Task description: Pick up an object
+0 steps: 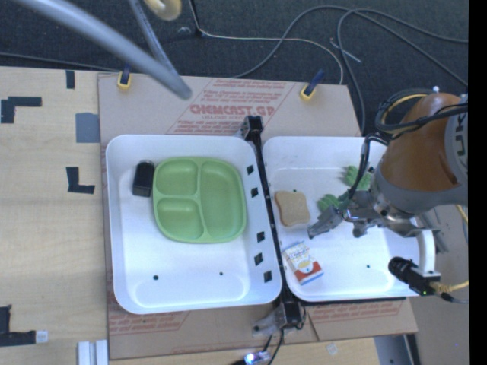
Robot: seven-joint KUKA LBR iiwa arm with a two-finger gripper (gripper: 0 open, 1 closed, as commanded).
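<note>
Objects for picking lie in my right bin [335, 289]: a tan, spongy bread-like slab [292, 207], a small carton [303, 263] printed red, white and orange, its writing too small to read, and green leafy bits [329, 201]. My pincer [335, 220] hovers spread apart over them, grasping nothing. Left bin [183, 295]: green three-part plate [200, 200], black block [143, 179]. Cardboard [228, 105] reads "CHEMCAST GP".

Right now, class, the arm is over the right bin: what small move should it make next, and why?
Probably lower the gripper slightly toward the green object beside its tip. Nothing shows between its fingers, and that object lies nearer than the tan sponge or the small carton.
</note>
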